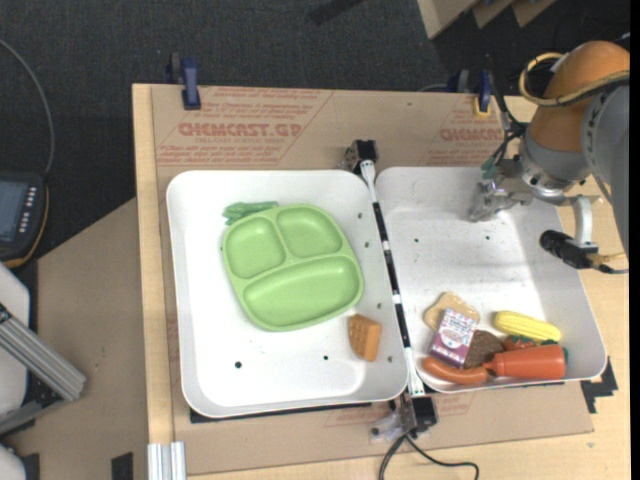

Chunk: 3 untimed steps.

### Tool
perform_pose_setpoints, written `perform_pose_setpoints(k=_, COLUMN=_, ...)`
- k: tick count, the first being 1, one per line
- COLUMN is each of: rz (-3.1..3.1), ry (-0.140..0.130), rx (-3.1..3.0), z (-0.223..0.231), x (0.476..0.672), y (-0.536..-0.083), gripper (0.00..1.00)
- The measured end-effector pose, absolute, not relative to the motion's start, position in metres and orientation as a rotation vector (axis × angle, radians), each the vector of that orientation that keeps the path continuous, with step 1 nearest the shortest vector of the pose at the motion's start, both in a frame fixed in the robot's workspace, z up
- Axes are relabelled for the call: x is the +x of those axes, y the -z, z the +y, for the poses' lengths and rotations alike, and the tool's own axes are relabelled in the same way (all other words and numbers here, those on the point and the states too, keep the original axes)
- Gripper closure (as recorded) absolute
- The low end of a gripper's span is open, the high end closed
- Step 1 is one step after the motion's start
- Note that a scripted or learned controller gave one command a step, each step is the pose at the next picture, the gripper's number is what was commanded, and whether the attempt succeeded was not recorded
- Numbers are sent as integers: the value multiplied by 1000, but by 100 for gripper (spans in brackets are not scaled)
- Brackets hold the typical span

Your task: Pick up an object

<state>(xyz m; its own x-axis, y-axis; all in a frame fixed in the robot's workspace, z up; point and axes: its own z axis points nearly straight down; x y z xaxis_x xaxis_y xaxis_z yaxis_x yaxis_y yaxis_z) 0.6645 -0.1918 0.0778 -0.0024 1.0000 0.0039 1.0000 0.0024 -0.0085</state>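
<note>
Camera view: the gripper (490,206) hangs over the right bin's (440,268) far end, and I cannot tell its state. Toy food (490,348) is piled in that bin's near corner. A green plate (290,266) lies in the left bin (200,298).

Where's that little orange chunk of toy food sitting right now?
The orange food piece lies in the left bin, near its lower right corner, just below and right of the green divided plate.
</note>
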Motion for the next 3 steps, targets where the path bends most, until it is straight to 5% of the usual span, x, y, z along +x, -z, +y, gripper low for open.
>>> perform_pose_setpoints(k=1, rz=-2230, ry=7, rx=-2233, z=-226, x=669, y=-186, gripper=100)
perform_pose_setpoints(k=2, rz=-2220, ry=1, rx=-2223, z=-192, x=563, y=-266, gripper=100)
perform_pose_setpoints(k=3, rz=-2221, ry=0, rx=-2221, z=-193, x=566, y=-261, gripper=0)
